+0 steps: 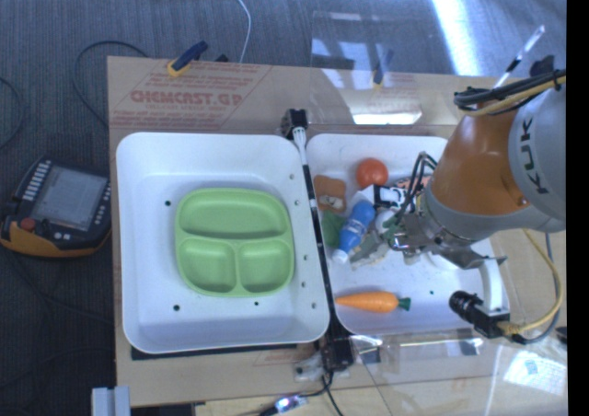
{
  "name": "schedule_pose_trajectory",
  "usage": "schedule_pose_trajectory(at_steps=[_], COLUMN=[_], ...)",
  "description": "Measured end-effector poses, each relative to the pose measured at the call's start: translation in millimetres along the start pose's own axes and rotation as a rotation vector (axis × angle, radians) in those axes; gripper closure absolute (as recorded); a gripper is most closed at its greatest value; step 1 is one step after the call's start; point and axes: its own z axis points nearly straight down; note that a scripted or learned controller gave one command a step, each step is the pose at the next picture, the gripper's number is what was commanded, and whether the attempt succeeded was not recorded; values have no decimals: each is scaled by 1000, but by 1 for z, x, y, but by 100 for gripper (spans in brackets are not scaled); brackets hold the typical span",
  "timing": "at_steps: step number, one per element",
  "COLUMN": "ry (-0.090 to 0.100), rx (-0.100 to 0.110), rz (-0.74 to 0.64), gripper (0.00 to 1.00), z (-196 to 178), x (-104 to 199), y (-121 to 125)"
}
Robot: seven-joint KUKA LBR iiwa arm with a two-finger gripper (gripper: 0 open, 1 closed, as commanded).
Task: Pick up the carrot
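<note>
The carrot (368, 302) lies flat near the lower edge of the right bin (433, 320), orange body pointing left and green top to the right, apart from everything else. Above it, in the middle of that bin, sit a blue bottle (354, 226), a brown packet (329, 192) and a red ball (372, 172), close together. The arm (492, 175) fills the right of the frame, its orange band over the bin's upper right. The gripper (398, 237) hangs just right of the bottle, above the carrot in the frame and not touching it; whether the jaws are spread or closed cannot be told. The left bin (147, 313) holds a green divided tray (235, 241). A pendant (57, 207) lies on the floor at the far left.
</note>
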Motion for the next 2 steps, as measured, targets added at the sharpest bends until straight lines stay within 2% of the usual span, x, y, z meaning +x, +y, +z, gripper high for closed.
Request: schedule_pose_trajectory(at_steps=[1, 2], ry=[6, -2], rx=[-10, -11], rz=[-202, -393], gripper=[0, 0], z=[90, -4], x=[-47, 42], y=[2, 6])
